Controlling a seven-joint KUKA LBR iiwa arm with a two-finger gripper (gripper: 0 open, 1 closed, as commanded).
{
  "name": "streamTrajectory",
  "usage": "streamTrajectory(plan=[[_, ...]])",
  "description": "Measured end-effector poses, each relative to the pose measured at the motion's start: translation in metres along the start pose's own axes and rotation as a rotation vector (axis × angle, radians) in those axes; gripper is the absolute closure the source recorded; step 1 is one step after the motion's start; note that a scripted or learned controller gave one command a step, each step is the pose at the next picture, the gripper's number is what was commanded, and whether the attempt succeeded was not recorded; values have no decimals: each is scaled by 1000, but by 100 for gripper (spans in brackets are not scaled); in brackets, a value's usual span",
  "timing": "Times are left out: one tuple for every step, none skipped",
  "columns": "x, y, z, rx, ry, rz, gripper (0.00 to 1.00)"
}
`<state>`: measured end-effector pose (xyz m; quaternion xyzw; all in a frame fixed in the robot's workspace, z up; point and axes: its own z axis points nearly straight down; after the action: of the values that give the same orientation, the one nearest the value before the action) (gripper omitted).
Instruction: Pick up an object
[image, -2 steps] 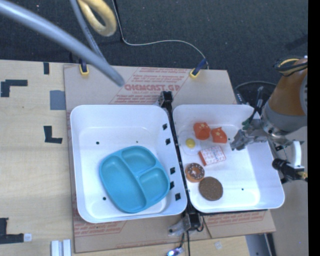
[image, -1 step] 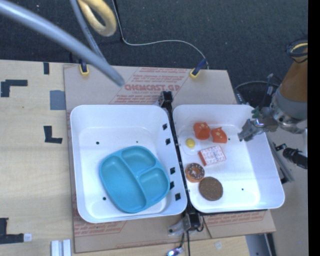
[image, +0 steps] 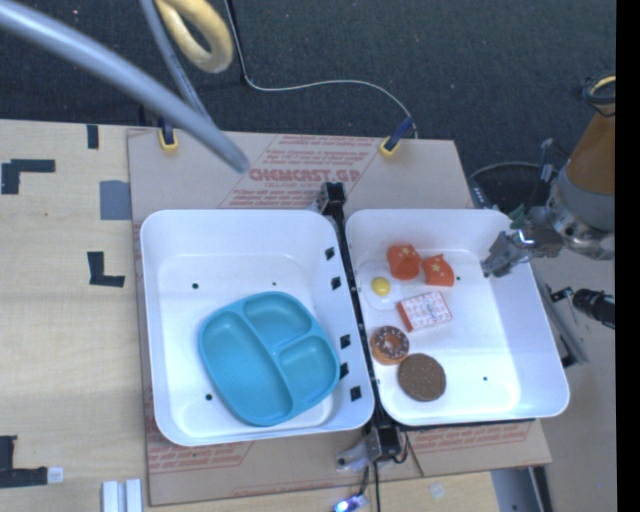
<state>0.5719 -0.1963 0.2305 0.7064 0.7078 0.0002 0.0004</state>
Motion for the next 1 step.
streamTrajectory(plan=[[50,16,-7,0,2,-5,100]])
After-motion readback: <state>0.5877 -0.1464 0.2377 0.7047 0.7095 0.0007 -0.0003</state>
